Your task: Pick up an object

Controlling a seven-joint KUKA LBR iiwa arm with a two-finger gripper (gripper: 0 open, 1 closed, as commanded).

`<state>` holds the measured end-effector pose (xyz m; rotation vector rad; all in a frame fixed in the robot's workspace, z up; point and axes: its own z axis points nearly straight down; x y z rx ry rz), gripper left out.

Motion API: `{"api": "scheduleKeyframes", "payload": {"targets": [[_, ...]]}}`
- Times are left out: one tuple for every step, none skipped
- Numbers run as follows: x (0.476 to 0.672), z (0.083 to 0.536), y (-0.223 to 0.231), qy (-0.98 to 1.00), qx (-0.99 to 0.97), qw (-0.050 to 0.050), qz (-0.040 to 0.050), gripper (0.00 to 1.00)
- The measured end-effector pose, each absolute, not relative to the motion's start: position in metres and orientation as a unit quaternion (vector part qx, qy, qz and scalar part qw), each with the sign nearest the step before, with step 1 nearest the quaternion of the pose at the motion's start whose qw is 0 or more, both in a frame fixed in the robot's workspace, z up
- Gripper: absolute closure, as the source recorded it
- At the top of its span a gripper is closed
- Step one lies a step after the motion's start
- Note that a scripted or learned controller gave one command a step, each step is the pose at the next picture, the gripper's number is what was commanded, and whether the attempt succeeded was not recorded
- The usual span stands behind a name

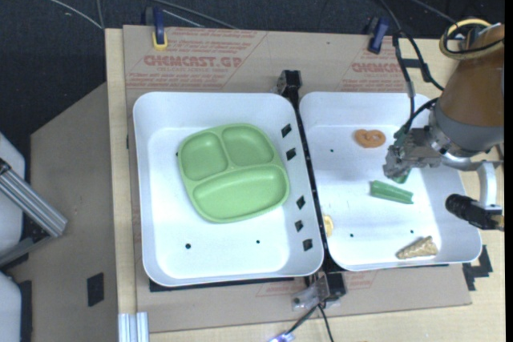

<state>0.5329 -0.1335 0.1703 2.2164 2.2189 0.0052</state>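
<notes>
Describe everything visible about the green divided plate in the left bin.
The green divided plate is pale green and looks like smooth moulded plastic, squarish with rounded corners. Raised ridges split it into three compartments: two smaller ones on the far side and one wide one on the near side, with nothing in them. It lies flat, turned slightly askew, near the middle of the left white bin, resting on the bin's floor. The gripper is over the other bin.

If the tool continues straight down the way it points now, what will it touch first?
Most likely the green piece, which lies just below the tool on the right bin's floor. Depth is unclear from this slanted view, so it may land on bare floor beside it.
</notes>
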Motion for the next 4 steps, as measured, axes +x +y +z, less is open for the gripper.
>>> {"api": "scheduleKeyframes", "payload": {"targets": [[0.54,0.233,-0.131,0.708,0.706,0.003,0.0022,1.0],[0.541,0.244,-0.131,0.708,0.707,0.001,0.0007,1.0],[0.541,0.247,-0.073,0.709,0.705,-0.002,0.0009,1.0],[0.554,0.25,-0.022,0.709,0.705,0.0,0.0015,1.0]]}}
